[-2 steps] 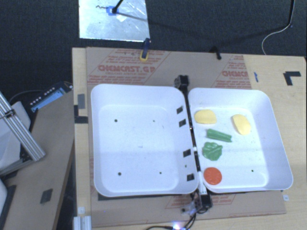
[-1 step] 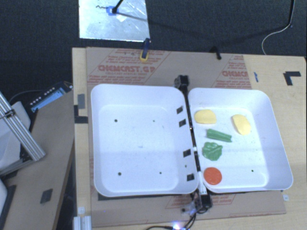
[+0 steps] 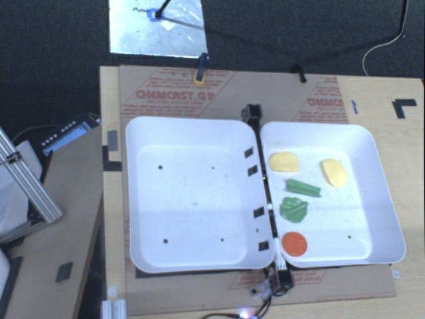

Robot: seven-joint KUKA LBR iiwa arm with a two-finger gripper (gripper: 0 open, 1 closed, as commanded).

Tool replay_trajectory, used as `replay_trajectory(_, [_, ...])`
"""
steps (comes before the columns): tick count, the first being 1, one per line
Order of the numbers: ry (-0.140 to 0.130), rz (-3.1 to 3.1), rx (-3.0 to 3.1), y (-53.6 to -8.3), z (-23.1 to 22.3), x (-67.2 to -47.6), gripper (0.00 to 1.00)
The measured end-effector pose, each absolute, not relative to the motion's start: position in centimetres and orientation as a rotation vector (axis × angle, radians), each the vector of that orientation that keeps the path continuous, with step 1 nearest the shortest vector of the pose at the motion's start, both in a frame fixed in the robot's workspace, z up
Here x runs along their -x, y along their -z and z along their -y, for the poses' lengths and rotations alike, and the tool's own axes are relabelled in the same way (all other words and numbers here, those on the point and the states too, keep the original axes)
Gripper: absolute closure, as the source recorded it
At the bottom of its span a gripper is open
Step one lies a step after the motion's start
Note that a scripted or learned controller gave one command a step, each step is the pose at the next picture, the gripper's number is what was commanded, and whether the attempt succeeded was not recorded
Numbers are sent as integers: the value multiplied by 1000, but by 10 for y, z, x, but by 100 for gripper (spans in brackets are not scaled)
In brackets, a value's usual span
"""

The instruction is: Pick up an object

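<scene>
Where the two bins meet at a black hinge strip [image 3: 262, 191], everything sits just right of it. Left bin [image 3: 192, 191] lies on the strip's other side, w/ only small dark dots on its floor. Right bin [image 3: 372, 198] holds five items: yellow piece [image 3: 284, 162] near the strip up top, green stick [image 3: 303, 189] below it, leafy green lump [image 3: 293, 209] under that, red disc [image 3: 295, 244] lowest. Second yellow piece [image 3: 335, 172] sits farthest from the strip.
</scene>
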State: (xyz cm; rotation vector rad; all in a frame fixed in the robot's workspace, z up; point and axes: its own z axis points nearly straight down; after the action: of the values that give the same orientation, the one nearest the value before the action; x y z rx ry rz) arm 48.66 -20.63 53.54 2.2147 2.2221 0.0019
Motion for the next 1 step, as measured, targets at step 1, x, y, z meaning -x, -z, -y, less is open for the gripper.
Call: replay_trajectory(1, [5, -2237, -2217, -416, 152, -487, 100])
